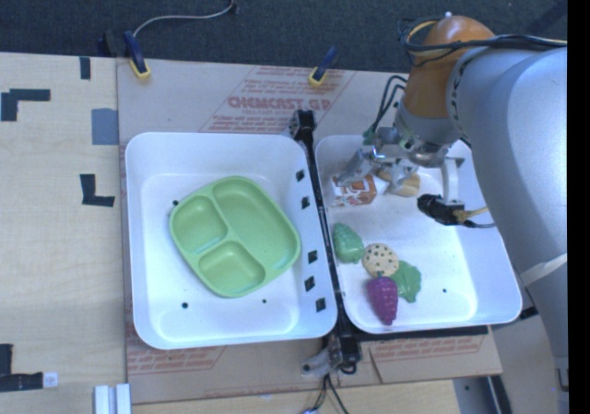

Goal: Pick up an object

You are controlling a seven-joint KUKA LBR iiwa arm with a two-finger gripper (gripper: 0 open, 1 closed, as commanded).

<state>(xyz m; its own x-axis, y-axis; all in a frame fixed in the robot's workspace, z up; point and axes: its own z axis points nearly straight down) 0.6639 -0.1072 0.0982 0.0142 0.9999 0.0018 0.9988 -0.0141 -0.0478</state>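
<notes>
A: Starting at the left, what lay in the left bin (147,246)?

B: A light green divided plate (234,234), three compartments, sat tilted near the middle of that bin, nearer its right wall than its left.

A: And past the divider?

B: In the right bin (479,292), a white packet with orange print (357,189) lay close to the back left corner. It looked crumpled, white with orange-red markings. Just right of it was a small tan piece (407,185).

A: Where was the gripper?

B: The gripper (380,163) was low over that back left corner, just above the packet and seeming to touch its upper edge. I couldn't tell whether it was released or clenched, and nothing showed clearly as grasped.

A: What else lay there?

B: Toward the front left corner sat a cluster: a pale green toy (347,243) against the left wall, a spotted cookie (380,259) beside it, a purple grape-like toy (383,300) in front, and a darker green leafy toy (407,280) to its right.
</notes>
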